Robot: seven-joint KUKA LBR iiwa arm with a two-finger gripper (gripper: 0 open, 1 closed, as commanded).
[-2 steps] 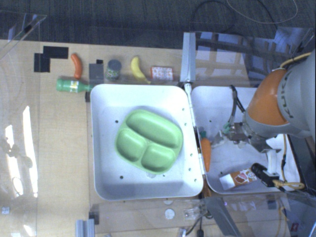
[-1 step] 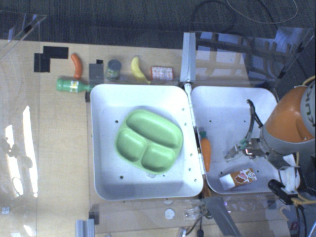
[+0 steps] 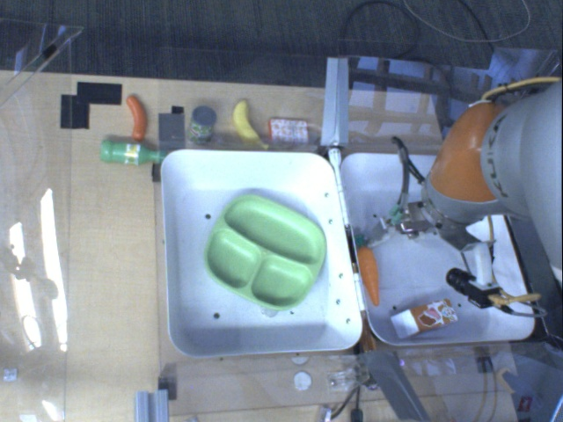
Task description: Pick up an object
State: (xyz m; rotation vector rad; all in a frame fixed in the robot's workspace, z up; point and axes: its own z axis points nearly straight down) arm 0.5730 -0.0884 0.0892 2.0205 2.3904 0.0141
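I have the arm (image 3: 493,165) over the right bin (image 3: 387,170), reaching in from the frame's right, and I judge this the approach step. The gripper (image 3: 406,220) hangs mid-bin; whether it is spread or pinched, I cannot tell. The carrot (image 3: 369,273) lies at the bin's left wall, the small carton (image 3: 425,317) lower down. Next I need to line up over one and descend.

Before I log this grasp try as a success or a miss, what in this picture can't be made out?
- Gripper, camera view: the grey arm's wrist covers it; grasp unreadable.
- Right white bin: the arm's orange band and grey body hide its right part.
- Small white-and-orange packet: print too small to read.
- Small red-and-white pack behind the left white bin: label blurred.
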